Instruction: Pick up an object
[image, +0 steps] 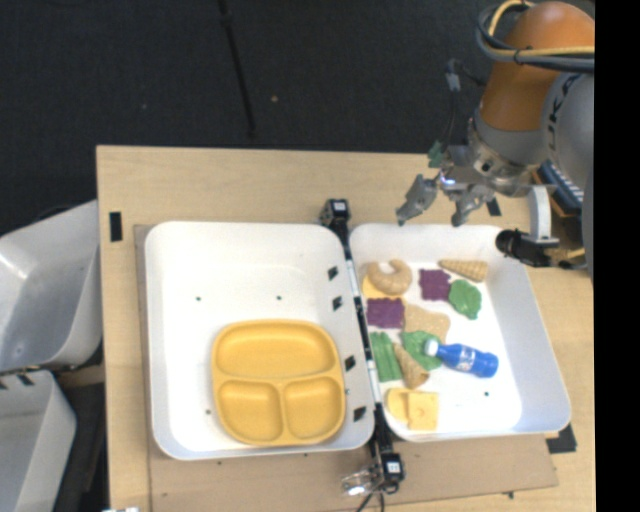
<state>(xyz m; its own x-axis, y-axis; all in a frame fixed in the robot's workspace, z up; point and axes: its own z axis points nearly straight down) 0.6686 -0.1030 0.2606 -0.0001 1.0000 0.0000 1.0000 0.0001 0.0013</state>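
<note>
1. Beneath your camera a light wooden bench stands against a dark floor, bearing two shallow white bins side by side.
2. Your left bin holds a yellow compartment tray with three sections, lying toward the near edge.
3. Your right bin holds the toy pieces you may pick: a tan croissant, a cone-shaped piece, two purple pieces, a green lump, a green strip, a blue bottle lying on its side, and a yellow cheese wedge near the front wall.
4. You will see the pieces crowded in the left half of that bin, several touching or overlapping.
5. Your gripper hangs over the bench just beyond the far wall of the right bin, above the pieces' level; its two fingers stand spread apart with nothing between them.
6. Behind it you see the orange band of the arm at upper right.
</note>
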